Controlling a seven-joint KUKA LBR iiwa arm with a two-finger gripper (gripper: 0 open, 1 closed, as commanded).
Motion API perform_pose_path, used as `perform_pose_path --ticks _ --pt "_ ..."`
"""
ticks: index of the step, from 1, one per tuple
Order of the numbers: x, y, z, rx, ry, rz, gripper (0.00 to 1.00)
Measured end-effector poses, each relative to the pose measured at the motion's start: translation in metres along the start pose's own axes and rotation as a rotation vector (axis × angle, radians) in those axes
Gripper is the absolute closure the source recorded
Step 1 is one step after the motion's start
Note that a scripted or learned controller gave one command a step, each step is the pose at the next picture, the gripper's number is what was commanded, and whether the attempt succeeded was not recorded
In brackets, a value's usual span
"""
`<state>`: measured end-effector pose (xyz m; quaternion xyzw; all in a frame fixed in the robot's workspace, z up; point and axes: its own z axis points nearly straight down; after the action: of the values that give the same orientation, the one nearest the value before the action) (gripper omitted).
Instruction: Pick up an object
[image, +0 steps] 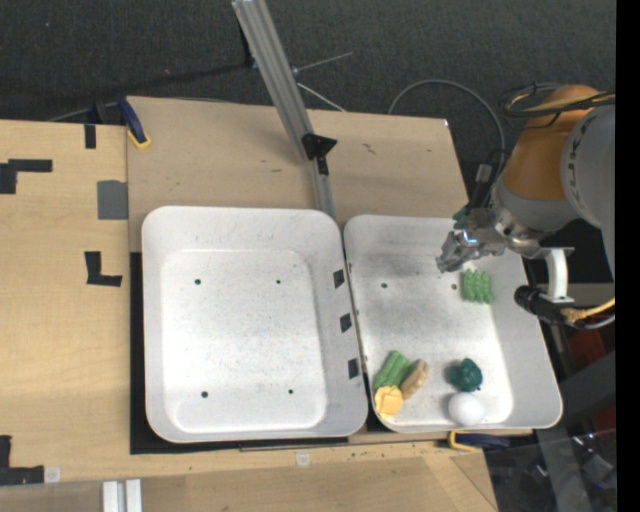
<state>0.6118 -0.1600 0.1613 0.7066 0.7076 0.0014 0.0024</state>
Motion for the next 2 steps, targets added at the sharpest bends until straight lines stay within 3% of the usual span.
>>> perform_pose_path --ticks 1,2 --pt "0.000 0.001 -0.053 0.001 0.000 0.000 1.00" --pt "0.060 0.001 -0.064 0.005 0.004 -0.006 1.00"
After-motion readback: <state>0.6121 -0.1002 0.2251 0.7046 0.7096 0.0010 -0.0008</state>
